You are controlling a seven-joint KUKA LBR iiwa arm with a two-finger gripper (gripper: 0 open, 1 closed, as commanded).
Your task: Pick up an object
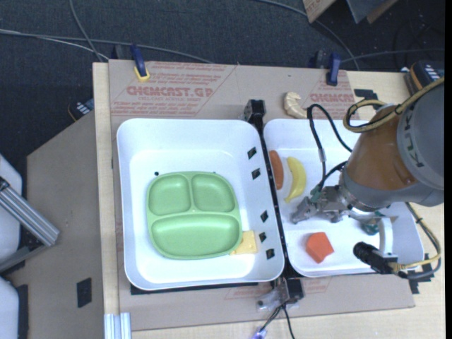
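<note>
In the right bin a yellow banana lies beside an orange-red sausage near the left wall. An orange-red block rests toward the front. My gripper hangs low over the bin floor between the banana and the block, just right of the banana's lower end. It looks open, with nothing between its fingers. The grey arm with its orange band covers the right part of this bin.
The left bin holds a green divided plate and a small yellow wedge at the plate's front right corner. A pale object lies on the bench behind the right bin. Cables loop over the arm.
</note>
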